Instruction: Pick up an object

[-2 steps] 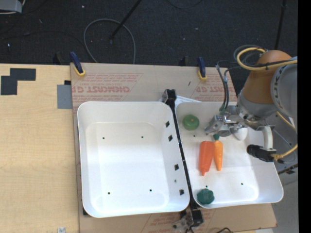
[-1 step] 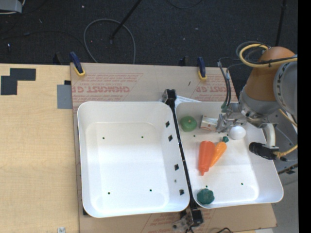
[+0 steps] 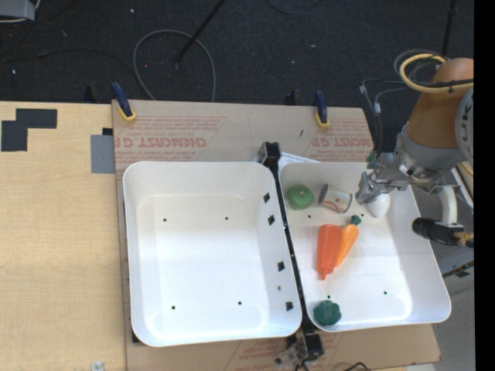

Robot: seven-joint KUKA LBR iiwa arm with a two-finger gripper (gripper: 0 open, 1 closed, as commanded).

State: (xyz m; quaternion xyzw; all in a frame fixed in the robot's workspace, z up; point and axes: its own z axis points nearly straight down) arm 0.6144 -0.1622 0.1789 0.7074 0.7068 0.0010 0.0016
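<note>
Dark floor with loose cables lies behind the desk (image 3: 54, 230), whose pale wood top carries a cardboard sheet (image 3: 201, 134) held by two clamps, and on that sheet sit two shallow white bins side by side.

Over the far right part of the right bin (image 3: 418, 284), the fingers (image 3: 374, 188) hang low above the white floor, near its back wall; whether they are spread or closed cannot be told at this angle, and nothing can be seen between them. Above them the grey wrist rises into the orange band (image 3: 435, 122) of the arm, which comes in from the right.

Just left of the fingers, apart from them, lies a small grey and white object (image 3: 334, 198). Further left, near the divider, sits a green round object (image 3: 301, 197). Below the fingers, toward the middle of the bin, an orange carrot toy (image 3: 348, 243) with a green tip lies touching an orange-red bottle-shaped object (image 3: 327, 250). At the near left corner rests a dark green lumpy object (image 3: 328, 313).

Beyond the divider, the left bin (image 3: 201, 253) shows its white floor.
</note>
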